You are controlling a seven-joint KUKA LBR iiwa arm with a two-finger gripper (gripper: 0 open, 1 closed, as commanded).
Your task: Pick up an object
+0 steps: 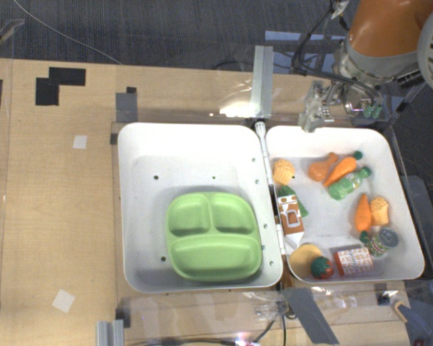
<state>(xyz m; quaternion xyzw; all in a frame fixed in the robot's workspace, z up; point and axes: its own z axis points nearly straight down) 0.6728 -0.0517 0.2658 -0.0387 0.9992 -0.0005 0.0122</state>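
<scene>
**Camera view: gripper raised at the right bin's far edge, nothing picked yet**

Camera view shows the gripper (319, 110) hanging above the far rim of the right bin (413, 222), near its far-left corner. Whether its fingers stand apart or together cannot be told from this slant, and nothing is seen between them. Above it the wrist and the arm (390, 16) with its orange band lean in from the bench's far-right corner.

Every candidate lies in the right bin. Nearest the gripper, in the far middle, sit an orange carrot (339, 168) and a green bottle (346, 184), touching. A small yellow piece (283, 170) rests by the left wall, with a brown carton (290, 213) just nearer along that wall. By the right wall sit an orange piece (363, 213) and a small can (381, 241). Along the near edge are a yellow bowl (304, 254) and a red box (353, 261).

The left bin (141, 157) holds a green divided tray (213, 235) near its near-right corner.

As a judgement, the task is at its start: choosing, descending, closing and lifting all remain
</scene>
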